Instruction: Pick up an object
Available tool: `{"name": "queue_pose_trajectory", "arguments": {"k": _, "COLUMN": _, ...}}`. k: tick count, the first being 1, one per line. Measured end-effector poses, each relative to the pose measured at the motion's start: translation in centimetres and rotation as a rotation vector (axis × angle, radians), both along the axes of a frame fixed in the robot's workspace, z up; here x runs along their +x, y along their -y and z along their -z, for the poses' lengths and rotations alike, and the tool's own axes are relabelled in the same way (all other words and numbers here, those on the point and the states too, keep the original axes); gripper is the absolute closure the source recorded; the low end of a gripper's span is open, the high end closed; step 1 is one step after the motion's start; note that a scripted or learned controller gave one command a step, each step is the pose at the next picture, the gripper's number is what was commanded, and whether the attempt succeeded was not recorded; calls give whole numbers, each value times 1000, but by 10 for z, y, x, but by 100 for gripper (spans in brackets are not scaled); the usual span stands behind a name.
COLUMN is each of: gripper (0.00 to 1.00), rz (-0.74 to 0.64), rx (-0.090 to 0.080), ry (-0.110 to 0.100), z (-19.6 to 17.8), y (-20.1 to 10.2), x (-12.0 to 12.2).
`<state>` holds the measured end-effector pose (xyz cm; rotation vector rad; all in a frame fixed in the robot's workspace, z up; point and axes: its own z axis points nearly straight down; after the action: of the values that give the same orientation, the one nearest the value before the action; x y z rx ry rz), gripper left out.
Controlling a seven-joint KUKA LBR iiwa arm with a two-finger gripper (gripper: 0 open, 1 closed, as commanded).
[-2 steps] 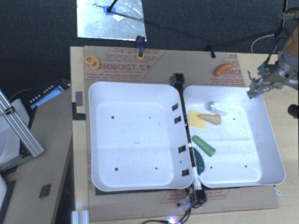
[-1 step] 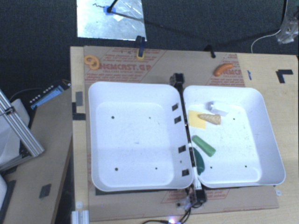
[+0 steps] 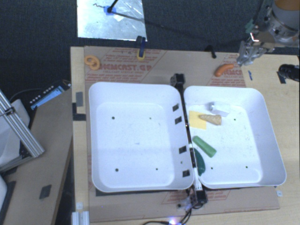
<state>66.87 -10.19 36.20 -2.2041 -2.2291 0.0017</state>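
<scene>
Claw [image 3: 245, 58] beside orange sausage [image 3: 224, 70] (outside bins)

Small items [image 3: 204, 146] in the right bin [image 3: 262, 139], beside the left bin [image 3: 136, 139].

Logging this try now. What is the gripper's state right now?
Gripper: cannot be told from this view. It hangs over the bench beyond the right bin, right beside the orange sausage-shaped object; nothing seen between it.
</scene>
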Motion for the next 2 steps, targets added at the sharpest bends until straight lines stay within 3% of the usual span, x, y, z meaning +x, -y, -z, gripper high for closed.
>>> {"name": "queue_pose_trajectory", "arguments": {"k": 1, "gripper": 100, "rz": 3, "rx": -6, "ry": 23, "z": -137, "y": -13, "x": -1}}
{"name": "queue_pose_trajectory", "arguments": {"k": 2, "gripper": 100, "rz": 6, "rx": -6, "ry": 14, "z": -177, "y": -6, "x": 0}}
